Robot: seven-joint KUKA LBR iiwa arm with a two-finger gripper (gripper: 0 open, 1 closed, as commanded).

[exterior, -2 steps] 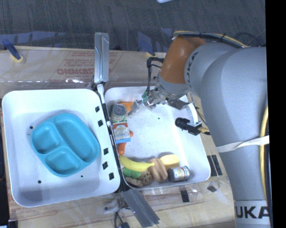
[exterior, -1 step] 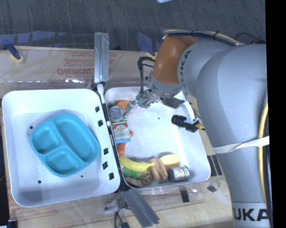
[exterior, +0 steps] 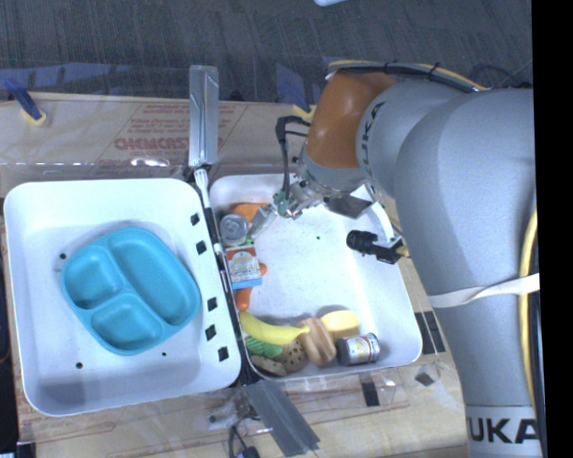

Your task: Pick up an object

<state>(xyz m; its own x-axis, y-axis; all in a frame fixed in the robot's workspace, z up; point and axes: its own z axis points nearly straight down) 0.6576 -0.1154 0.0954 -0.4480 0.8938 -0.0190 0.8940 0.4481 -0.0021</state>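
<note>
**Arm low over the right bin, claw hard to read**

The gripper (exterior: pixel 290 204) hung over the upper left part of the right bin (exterior: pixel 387 295), its tip just beside a small silver can (exterior: pixel 233 227) and an orange piece (exterior: pixel 248 213). It was too small and cluttered to tell how it was set or whether it touched anything.

A printed carton (exterior: pixel 243 269) lay along the bin's left wall. At the bottom edge lay a smooth yellow banana (exterior: pixel 271 329), a tan ridged item (exterior: pixel 319 341), a pale yellow block (exterior: pixel 340 321) and a second metal can (exterior: pixel 358 348) on its side. The bulky grey arm (exterior: pixel 454 189) hid the bin's upper right corner.

The left bin (exterior: pixel 48 373) held a glossy blue divided plate (exterior: pixel 129 290).
</note>
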